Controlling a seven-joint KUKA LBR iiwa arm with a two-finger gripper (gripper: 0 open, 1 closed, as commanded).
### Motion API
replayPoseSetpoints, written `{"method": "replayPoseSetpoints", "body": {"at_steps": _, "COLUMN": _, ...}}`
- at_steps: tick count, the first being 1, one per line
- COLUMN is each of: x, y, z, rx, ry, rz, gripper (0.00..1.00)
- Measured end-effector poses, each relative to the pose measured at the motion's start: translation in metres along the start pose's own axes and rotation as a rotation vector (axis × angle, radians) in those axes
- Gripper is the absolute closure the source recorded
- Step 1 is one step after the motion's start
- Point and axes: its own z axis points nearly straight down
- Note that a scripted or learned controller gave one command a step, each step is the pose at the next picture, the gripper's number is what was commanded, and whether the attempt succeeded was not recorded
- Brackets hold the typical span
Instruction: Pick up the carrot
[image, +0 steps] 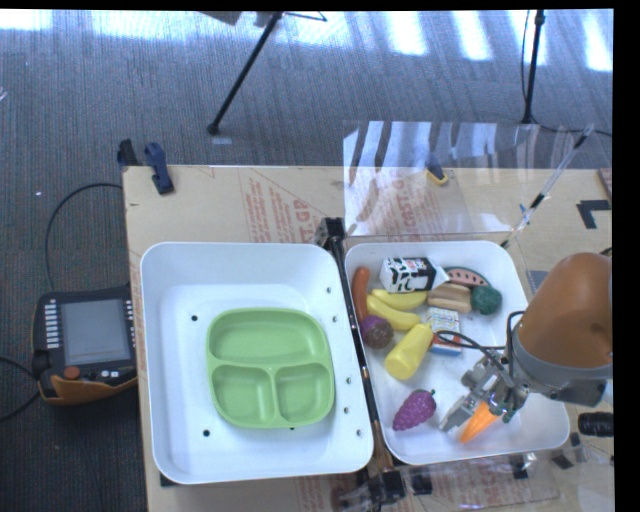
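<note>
Bench: 2 white bins (160, 300), 1 green tray (270, 365); gripper (487, 404) pinching 1 carrot (478, 423).

Both white bins (170, 300) look like smooth, slightly glossy plastic. The green divided tray (270, 365) has a matt plastic look. The bench top (240, 200) resembles brown cardboard or fibreboard with a dull, printed surface. The carrot (480, 422) and yellow bottle (408, 352) appear as smooth toy plastic, and the purple grapes (414, 409) look bumpy. The gripper (484, 398) shows bare grey metal; the arm's orange band (568, 310) is smooth and faintly shiny. The floor (100, 100) reads as ribbed carpet.
</note>
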Motion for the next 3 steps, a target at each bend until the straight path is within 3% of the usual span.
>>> {"method": "replayPoseSetpoints", "body": {"at_steps": 1, "x": 0.001, "y": 0.000, "z": -0.005, "rx": 0.001, "ry": 0.007, "rz": 0.008, "gripper": 1.00}}
{"method": "replayPoseSetpoints", "body": {"at_steps": 2, "x": 0.022, "y": 0.025, "z": -0.075, "rx": 0.000, "ry": -0.003, "rz": 0.241, "gripper": 1.00}}
{"method": "replayPoseSetpoints", "body": {"at_steps": 3, "x": 0.037, "y": 0.041, "z": -0.108, "rx": 0.001, "ry": -0.003, "rz": 0.594, "gripper": 1.00}}
